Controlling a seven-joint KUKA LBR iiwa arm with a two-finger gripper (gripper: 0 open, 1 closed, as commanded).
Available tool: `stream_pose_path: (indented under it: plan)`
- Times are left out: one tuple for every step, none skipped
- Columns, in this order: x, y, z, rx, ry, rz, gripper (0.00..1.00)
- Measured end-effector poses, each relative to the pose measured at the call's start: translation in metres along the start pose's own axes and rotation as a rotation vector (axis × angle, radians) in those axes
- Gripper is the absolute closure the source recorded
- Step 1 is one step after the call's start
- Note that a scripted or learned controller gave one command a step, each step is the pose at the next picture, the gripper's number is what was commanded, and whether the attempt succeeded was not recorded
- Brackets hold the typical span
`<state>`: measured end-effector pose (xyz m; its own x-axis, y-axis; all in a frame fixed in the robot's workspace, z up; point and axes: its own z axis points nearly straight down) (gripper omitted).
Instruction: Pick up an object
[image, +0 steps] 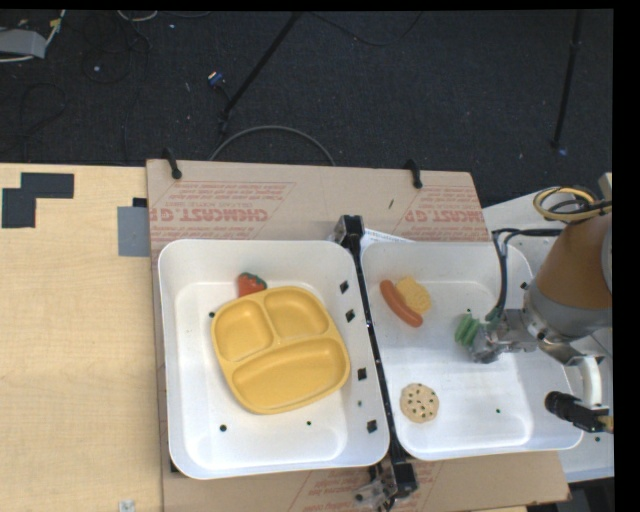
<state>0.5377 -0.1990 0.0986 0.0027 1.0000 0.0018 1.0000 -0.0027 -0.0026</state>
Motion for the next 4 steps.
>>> stream_pose_path:
  plan:
    - [-0.004, 0.004, -0.061, -0.004, -0.003, -0.004, 1.0]
    - [-0.007, 0.005, -0.124, -0.006, -0.003, -0.005, 1.0]
    - [-0.008, 0.006, -0.172, -0.005, -0.003, -0.005, 1.0]
    - [0.045, -0.005, -0.175, 0.001, 0.001, -0.008, 1.0]
